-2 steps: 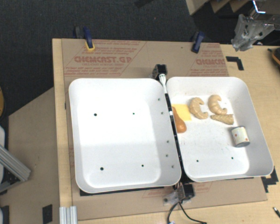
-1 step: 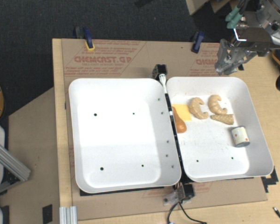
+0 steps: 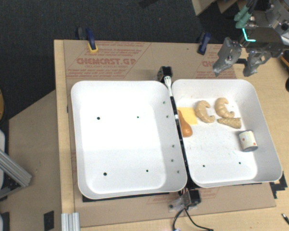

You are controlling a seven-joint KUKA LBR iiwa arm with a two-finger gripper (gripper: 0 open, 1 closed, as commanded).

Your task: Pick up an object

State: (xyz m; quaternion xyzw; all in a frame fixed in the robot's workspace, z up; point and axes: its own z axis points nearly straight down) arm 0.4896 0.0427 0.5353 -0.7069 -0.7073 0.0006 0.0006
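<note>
The end effector (image 3: 237, 61) hung above the far rim of the right bin (image 3: 264, 129), its two fingers (image 3: 226, 57) spread apart with nothing between them, probably staged high so it could drop onto whichever object the program chose. All candidates lay below and nearer the camera than it: two curled tan pastry-like pieces (image 3: 204, 111) (image 3: 224, 107) side by side, a smaller tan piece (image 3: 230, 122) just beneath them, a yellow and orange item (image 3: 185, 121) pressed against the divider to its lower left, and a small white cylinder (image 3: 247, 140) almost straight below. The cylinder lay on its side, its long axis slanting toward the bin's near right corner. The left bin (image 3: 81, 129) sat well off to its left on the surface (image 3: 67, 71).
</note>
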